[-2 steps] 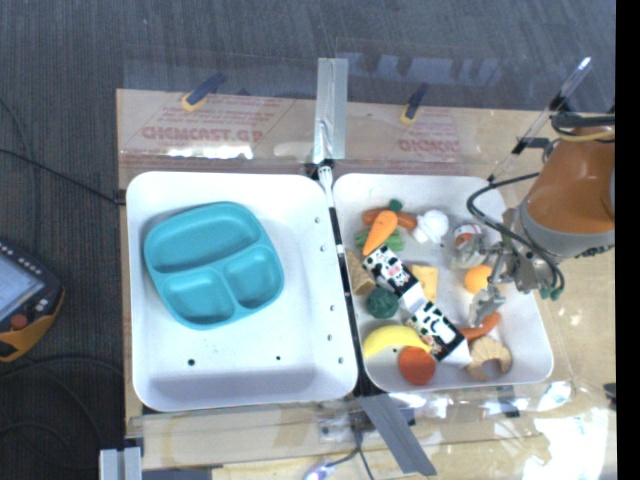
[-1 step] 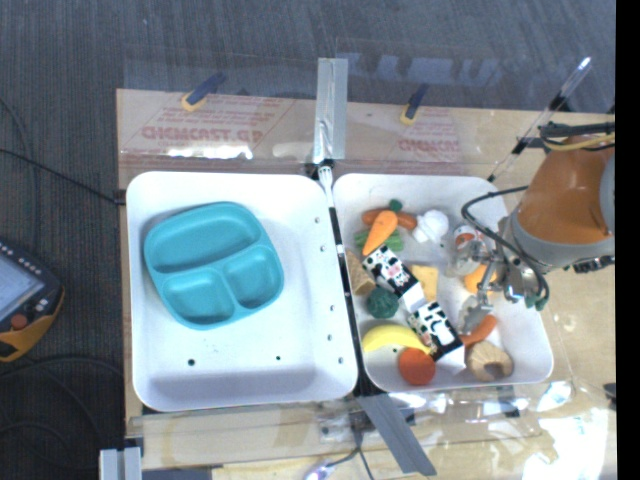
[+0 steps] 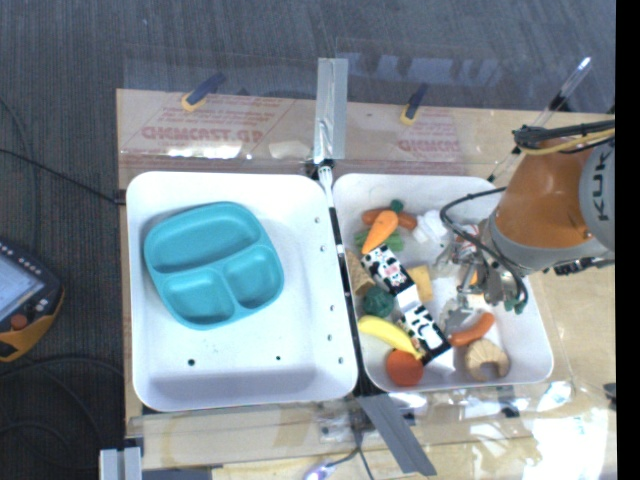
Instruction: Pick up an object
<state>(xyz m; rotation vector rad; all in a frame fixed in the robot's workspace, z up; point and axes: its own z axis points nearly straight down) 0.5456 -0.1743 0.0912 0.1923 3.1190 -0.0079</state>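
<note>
Reaching into right bin (image 3: 540, 363) from right, gripper (image 3: 462, 313) low among toys; whether it's spread or pinching, cannot tell. Red sausage (image 3: 472, 329) just below it, touching or not unclear. Black-white cow (image 3: 405, 298), banana (image 3: 388, 334), carrot (image 3: 379, 230) to its left. Blue tray (image 3: 212, 261) far left.

floor (image 3: 150, 18): dark grey carpet | bench (image 3: 250, 118): brown board under clear sheet | cables (image 3: 60, 173): black, left

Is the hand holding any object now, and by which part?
It cannot be told: the hand hangs low among the toys in the right bin, just above an orange sausage-like toy.
</note>
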